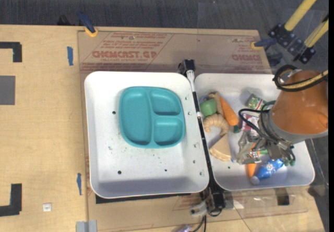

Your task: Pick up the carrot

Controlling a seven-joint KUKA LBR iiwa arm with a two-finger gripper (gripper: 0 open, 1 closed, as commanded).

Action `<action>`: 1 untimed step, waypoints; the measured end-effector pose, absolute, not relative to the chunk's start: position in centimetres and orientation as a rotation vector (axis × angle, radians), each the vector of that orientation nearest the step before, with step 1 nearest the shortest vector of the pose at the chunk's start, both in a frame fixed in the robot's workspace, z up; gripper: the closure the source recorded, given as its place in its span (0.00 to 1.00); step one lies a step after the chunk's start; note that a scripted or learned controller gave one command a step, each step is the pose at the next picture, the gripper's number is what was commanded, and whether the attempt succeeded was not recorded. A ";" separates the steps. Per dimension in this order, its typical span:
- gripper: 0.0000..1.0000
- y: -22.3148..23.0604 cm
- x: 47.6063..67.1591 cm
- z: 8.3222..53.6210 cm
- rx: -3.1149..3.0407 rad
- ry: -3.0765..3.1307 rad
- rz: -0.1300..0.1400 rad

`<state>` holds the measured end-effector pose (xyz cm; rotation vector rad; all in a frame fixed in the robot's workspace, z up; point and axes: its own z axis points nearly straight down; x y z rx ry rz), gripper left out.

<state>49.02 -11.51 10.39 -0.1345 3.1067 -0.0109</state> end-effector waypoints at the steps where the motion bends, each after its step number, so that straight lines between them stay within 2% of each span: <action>1: 1.00 -5.6 51.9 22.5 -0.017 3.124 0.002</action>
